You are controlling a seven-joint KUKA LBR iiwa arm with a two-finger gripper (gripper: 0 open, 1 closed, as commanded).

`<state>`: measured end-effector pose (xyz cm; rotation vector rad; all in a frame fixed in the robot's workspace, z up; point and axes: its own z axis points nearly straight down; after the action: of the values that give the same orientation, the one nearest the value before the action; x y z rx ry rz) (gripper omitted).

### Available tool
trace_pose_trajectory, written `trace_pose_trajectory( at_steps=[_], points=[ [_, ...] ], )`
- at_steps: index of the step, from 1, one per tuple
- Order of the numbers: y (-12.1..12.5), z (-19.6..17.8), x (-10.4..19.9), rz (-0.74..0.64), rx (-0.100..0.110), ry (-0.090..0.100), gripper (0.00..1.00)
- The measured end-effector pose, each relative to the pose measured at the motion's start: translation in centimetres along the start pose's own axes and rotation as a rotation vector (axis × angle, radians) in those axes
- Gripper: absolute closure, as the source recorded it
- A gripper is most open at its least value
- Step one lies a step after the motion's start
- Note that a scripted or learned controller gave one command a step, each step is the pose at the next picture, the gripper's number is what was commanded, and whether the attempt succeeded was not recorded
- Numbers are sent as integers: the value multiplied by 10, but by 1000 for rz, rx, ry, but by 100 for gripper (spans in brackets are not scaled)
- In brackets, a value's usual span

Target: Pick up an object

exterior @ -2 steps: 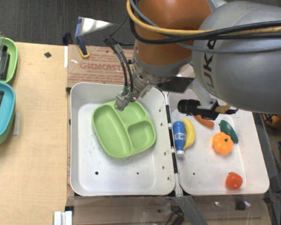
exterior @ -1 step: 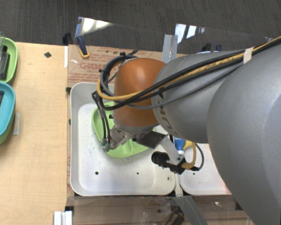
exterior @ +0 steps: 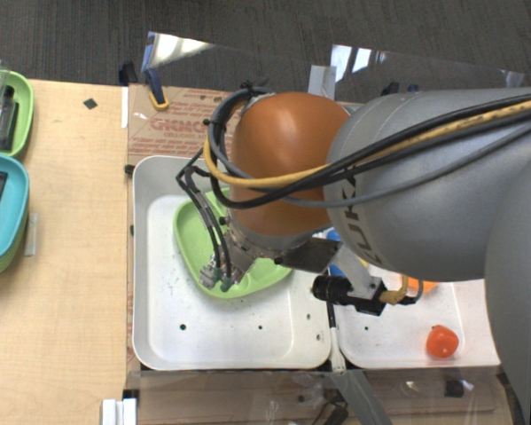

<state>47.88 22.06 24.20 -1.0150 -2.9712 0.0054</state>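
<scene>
A light green bowl-shaped dish (exterior: 191, 234) lies in the left white bin (exterior: 241, 344). The arm's orange band and grey body hang over it and cover its right part. My gripper (exterior: 221, 280) reaches down at the dish's near rim, a small dark piece with cables running to it. An orange-red object (exterior: 442, 342) rests in the right bin (exterior: 392, 347) near its front edge. Another orange thing (exterior: 426, 284) peeks out under the arm.
A blue item (exterior: 337, 238) shows under the arm at the bins' divide. Green and teal trays (exterior: 2, 184) sit at the bench's left edge. A printed cardboard sheet (exterior: 177, 123) lies behind the left bin. Wooden bench (exterior: 56, 312) stretches left.
</scene>
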Motion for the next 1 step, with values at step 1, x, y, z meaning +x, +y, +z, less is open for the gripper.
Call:
trace_pose_trajectory(
  at_steps=[1],
  points=[
    [5,-44,4,145,0,-1,100]
  ],
)
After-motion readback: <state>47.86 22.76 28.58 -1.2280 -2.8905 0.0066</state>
